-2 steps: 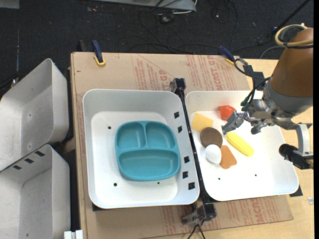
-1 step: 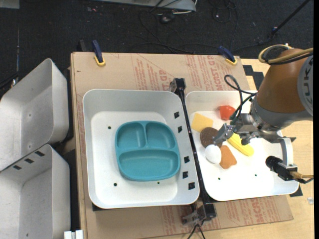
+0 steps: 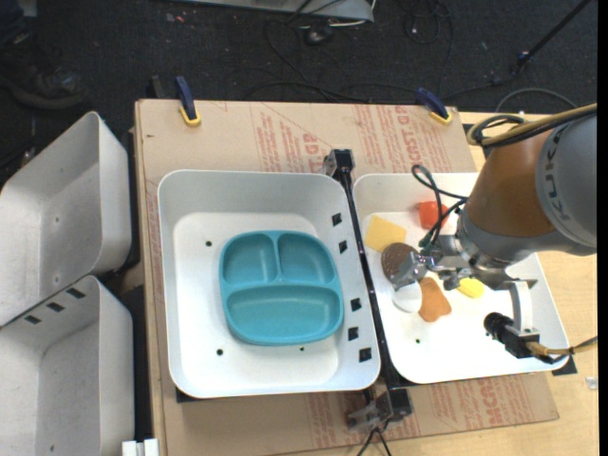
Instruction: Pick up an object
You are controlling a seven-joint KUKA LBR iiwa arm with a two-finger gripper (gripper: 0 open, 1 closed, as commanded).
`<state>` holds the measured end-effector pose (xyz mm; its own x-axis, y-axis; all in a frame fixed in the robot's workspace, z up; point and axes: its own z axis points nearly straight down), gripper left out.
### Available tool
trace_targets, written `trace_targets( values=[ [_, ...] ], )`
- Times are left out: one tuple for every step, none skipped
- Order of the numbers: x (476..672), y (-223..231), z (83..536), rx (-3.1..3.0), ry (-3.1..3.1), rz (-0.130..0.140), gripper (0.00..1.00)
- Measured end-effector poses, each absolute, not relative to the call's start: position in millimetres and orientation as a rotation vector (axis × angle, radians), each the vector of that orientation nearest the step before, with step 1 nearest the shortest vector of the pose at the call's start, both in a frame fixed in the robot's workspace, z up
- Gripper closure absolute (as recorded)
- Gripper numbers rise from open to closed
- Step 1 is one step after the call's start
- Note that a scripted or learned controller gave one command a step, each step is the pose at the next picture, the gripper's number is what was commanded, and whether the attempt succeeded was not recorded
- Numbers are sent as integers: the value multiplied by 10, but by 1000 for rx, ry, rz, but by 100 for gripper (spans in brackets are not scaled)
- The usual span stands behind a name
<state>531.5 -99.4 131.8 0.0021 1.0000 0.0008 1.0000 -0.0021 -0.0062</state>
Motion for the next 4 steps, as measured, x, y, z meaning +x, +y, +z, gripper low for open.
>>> trace_targets(
  values=[
    [5317,-990,908,-2223,-2219,1,0],
    [5335,-993,1048,-2229,-2220,-6,100],
    [5320,-940,1485,-2220,-2226,-3,100],
    [5352,-926,1909,-2220,-2227,-3,100]
  ],
)
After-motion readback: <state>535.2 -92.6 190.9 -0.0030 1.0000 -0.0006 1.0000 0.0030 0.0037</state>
